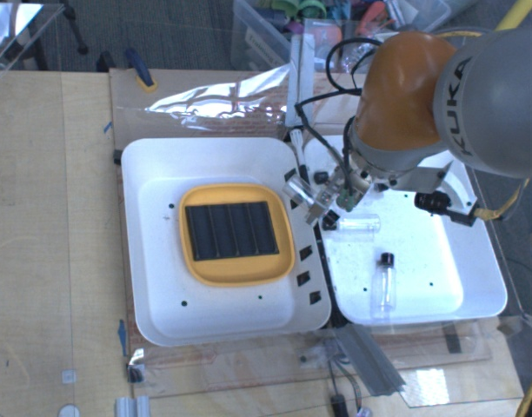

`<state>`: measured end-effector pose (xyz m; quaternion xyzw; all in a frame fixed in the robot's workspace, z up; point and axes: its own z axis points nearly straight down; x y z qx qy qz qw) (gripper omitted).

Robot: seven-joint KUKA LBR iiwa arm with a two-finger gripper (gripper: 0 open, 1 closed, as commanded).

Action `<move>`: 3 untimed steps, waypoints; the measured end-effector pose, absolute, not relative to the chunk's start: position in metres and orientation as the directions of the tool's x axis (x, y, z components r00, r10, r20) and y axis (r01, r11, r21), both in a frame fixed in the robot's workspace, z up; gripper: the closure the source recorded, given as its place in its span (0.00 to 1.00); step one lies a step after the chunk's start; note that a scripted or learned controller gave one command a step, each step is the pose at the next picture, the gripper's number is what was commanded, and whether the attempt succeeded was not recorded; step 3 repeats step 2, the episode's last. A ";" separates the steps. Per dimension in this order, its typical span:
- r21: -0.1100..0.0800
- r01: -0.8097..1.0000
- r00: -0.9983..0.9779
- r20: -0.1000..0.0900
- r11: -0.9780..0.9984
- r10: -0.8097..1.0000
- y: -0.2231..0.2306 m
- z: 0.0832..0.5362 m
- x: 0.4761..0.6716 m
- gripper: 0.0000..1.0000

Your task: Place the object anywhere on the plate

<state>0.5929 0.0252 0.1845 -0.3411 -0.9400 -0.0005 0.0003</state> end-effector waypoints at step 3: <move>0.001 0.463 -0.886 0.001 0.886 0.463 0.082 0.185 0.555 0.00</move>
